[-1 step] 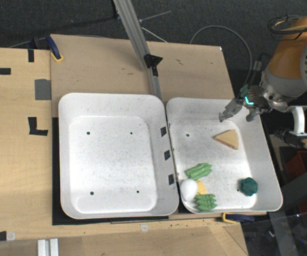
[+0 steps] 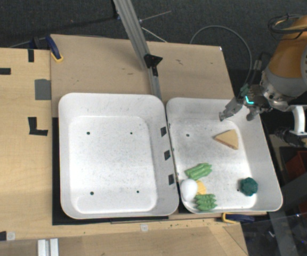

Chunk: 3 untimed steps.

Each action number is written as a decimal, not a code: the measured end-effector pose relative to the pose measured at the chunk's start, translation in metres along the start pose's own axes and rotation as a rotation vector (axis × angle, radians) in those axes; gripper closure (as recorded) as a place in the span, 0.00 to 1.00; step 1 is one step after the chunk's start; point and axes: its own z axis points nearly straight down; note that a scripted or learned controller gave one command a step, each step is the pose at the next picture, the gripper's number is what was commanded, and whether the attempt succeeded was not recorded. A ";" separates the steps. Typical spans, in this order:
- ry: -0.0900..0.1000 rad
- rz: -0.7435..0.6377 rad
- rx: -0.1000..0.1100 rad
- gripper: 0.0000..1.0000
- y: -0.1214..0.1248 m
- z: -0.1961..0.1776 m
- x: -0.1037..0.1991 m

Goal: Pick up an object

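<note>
Tan wedge (image 2: 227,139) lies in the right bin (image 2: 263,143), just below the gripper (image 2: 240,110), whose fingers look spread with nothing in them, so the picking up is not yet done.

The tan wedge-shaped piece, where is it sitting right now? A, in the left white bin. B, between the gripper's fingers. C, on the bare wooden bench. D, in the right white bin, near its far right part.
D: the tan wedge-shaped piece lies flat on the floor of the right white bin, toward its far right part, with the gripper above and apart from it.
</note>
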 end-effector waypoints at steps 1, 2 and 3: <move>0.000 -0.001 0.004 0.00 0.002 0.044 0.005; 0.000 0.000 0.004 0.00 -0.002 0.089 0.009; -0.010 0.000 -0.014 0.00 0.001 0.111 0.007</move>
